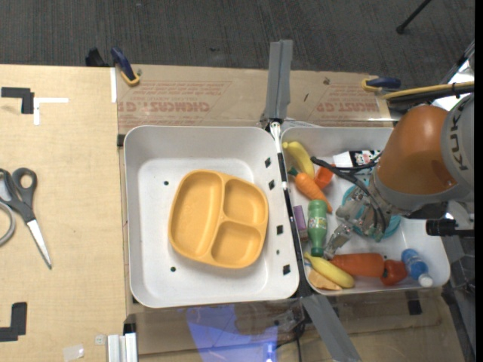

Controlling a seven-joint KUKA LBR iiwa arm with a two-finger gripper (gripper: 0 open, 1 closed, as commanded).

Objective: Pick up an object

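— Since the hand (341, 236) hangs low in the right bin (343, 132), which thing lies closest to it?

— The green bottle (317, 227), just to its left, standing lengthwise from the bin's far wall toward its near wall, beside the divider between the bins. Below the hand lies the red pepper-like toy (362, 264), long axis running left to right along the near wall, with a banana (332, 271) at the near-left corner.

— Is the hand closed on anything?

— Its fingers look parted, pointing down-left, with nothing between them. Whether they touch the bottle, I cannot tell.

— What's hidden?

— The orange wrist covers the bin's right-middle part. A teal thing (377, 228) behind the fingers is half covered; I cannot name it. The left bin (143, 202) holds the yellow divided plate (219, 219), well apart.
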